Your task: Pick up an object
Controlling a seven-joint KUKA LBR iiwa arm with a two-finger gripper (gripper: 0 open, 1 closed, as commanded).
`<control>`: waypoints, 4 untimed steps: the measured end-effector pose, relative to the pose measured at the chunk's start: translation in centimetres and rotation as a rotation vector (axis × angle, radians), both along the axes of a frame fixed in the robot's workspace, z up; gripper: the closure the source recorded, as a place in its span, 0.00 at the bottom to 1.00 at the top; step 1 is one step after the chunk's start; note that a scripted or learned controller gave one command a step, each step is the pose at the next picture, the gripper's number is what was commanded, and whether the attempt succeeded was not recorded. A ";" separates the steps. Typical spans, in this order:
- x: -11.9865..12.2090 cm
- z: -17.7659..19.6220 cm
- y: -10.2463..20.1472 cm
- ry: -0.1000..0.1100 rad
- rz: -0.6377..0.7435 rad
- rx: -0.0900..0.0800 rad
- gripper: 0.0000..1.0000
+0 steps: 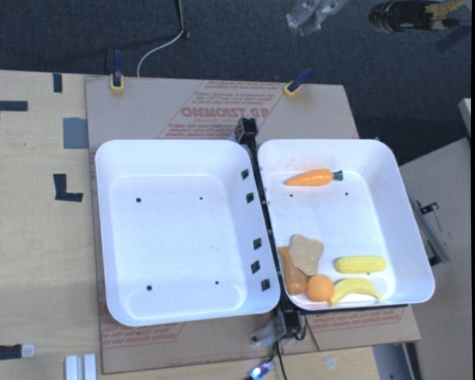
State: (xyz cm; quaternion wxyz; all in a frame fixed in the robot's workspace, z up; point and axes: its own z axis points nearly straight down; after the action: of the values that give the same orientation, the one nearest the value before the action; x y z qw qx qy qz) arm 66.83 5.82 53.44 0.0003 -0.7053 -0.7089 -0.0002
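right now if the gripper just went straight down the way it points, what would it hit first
Probably bare floor. The gripper hangs blurred at the top of the view, over dark carpet beyond the bench, past the far rim of the right bin. Depth is unclear from this slant, so treat this as a guess.

Two white bins sit side by side on a cardboard sheet [222,113] on the table. The right bin [392,212] holds a carrot [310,178] near its far side, and a bread slice [306,252], orange [320,288], corn cob [360,265] and banana [356,291] clustered at its near edge. The hand [317,6], blurred, hangs high beyond the bins.
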 end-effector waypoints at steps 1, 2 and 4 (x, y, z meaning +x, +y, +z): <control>0.0 0.0 5.4 0.000 0.001 0.000 1.00; -0.1 -0.1 13.2 0.001 0.003 0.001 1.00; 0.0 1.0 17.7 0.001 0.000 -0.002 1.00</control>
State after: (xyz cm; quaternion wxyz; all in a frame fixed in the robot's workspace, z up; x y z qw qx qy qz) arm 66.79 23.47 54.43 -0.0002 -0.7054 -0.7088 0.0008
